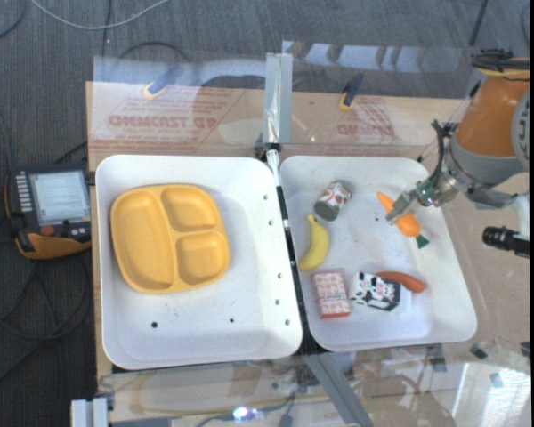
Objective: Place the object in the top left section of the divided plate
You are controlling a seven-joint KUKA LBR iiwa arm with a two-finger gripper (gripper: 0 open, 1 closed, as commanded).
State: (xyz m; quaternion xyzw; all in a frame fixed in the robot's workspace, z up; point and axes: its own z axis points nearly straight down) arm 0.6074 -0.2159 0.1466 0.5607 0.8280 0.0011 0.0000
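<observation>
Now, low in the right bin (445, 323) lie a red packet (331, 294), a cow-patterned carton (376, 292) and a banana (315, 243). Higher, my gripper (408, 205) is above a carrot (404, 216); whether it is spread, I cannot tell. At left, the yellow divided plate (168, 237) lies in the left bin (249, 327).

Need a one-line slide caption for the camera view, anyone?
Gripper poised over a toy carrot in the right bin; the yellow divided plate waits in the left bin.

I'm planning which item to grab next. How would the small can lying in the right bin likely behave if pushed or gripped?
The can lies on its side, so a sideways push would probably roll it, maybe toward the banana close below. Its round wall looks smooth, so fingers may slip. It seems small, likely light.
</observation>
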